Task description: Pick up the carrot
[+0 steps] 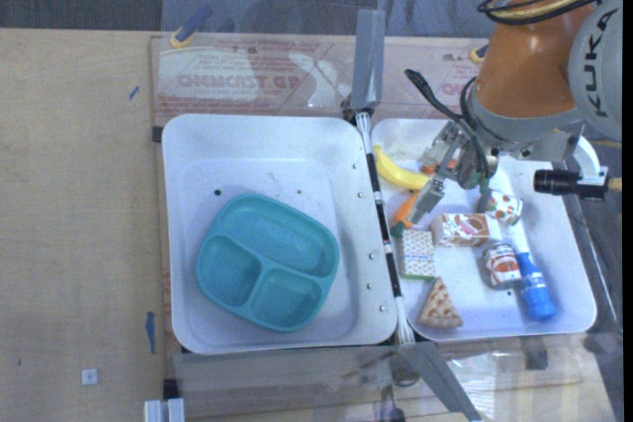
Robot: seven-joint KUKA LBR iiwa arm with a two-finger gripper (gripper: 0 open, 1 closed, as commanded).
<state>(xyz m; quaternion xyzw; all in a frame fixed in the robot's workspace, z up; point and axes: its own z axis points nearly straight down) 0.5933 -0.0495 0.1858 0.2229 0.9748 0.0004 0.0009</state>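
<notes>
Carrot (405, 210) sits in the right bin (574, 311), hard against the left wall next to the divider between bins. Small orange piece, mostly covered by the end effector (432, 196), so only a short stub shows; shape and any green top can't be made out. Banana (398, 172) lies just above it, nearly touching, and a checkered green-white packet (417, 253) just below. Tight pocket, which probably explains the angled approach: arm comes in from the right and tilts down-left so the fingers can reach toward the wall without sweeping the clutter in mid-bin.

End effector is low over the carrot, one metal finger (427, 200) visible beside the orange stub. Whether it's clenched, released or actually grasping: cannot tell, the wrist hides the gap.

Rest of the right bin: snack packet (463, 228), red can (500, 265), blue bottle (535, 292), pizza slice toy (439, 304), small red-white item (505, 207). All apart from the carrot.

Left bin (188, 153) holds a teal divided plate (266, 260), not involved.

Risk, my guess: wall and banana crowd the grasp.
</notes>
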